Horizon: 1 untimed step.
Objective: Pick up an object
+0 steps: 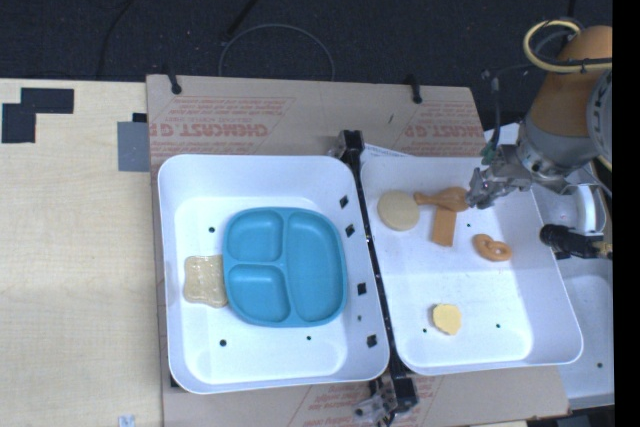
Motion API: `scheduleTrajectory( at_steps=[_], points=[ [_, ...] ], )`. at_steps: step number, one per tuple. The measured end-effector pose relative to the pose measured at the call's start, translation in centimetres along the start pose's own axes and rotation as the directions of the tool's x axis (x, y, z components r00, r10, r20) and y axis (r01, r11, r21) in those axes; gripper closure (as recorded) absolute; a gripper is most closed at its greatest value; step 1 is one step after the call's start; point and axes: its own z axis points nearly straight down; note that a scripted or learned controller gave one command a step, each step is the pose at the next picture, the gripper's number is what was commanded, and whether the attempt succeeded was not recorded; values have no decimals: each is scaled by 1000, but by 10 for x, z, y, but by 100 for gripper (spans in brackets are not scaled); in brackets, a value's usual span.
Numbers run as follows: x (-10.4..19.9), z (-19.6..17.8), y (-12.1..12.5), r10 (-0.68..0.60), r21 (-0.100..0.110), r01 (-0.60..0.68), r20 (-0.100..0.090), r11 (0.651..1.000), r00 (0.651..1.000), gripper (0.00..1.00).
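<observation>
Two white bins sit side by side on the bench, and the arm [565,115] leans in over the right bin [560,340] from its far right corner. The gripper [482,192] hangs low by that bin's far wall, right at the end of an orange handled piece [443,211] lying on the bin floor; how it stands I cannot tell from here. Just left of that piece rests a round tan disc [399,211]. A small orange pretzel-shaped toy [492,248] lies nearer the bin's right wall, and a yellow piece [447,319] sits toward its near wall. The left bin [190,185] holds a blue divided plate [283,266] with a pale waffle-like square [205,280] touching the plate's left edge.
</observation>
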Motion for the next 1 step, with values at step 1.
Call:
scheduleTrajectory(
  at_steps=[1],
  points=[
    [-4,-63,-3,1,-3,-1,1,1000,1000,100]
  ],
)
